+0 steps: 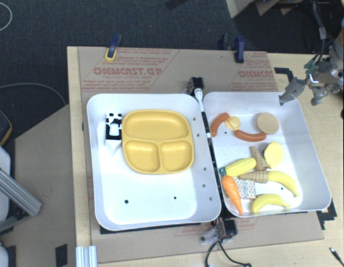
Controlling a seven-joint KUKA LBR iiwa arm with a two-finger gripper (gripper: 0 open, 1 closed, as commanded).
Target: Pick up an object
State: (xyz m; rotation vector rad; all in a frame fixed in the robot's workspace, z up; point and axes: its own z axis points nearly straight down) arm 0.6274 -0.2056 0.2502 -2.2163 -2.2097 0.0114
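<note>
I see the pincer [304,92] spread open, holding nothing, above the top right corner of the right white plastic bin [310,143]. The nearest thing, a round tan biscuit-like disc [267,123], lies in that bin below-left of it, apart.

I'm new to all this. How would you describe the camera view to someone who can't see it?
A robot gripper hangs open above the far right corner of the right bin, which holds toy food including a carrot and bananas. The left bin holds a yellow divided plate.
</note>
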